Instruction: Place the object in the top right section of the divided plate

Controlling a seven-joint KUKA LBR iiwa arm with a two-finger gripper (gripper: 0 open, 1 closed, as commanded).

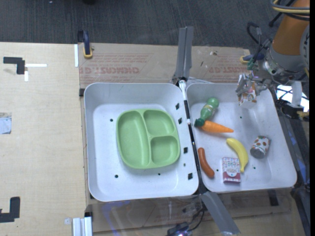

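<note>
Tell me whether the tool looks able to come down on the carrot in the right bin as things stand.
Probably yes. The carrot lies open from above, though the green bottle touches its leafy end. The tool hangs over the same bin's far corner, with nothing between them.

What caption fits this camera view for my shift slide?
Tool hovers over right bin holding bottle, carrot, banana, sausage, can, carton; green divided plate waits left.
</note>
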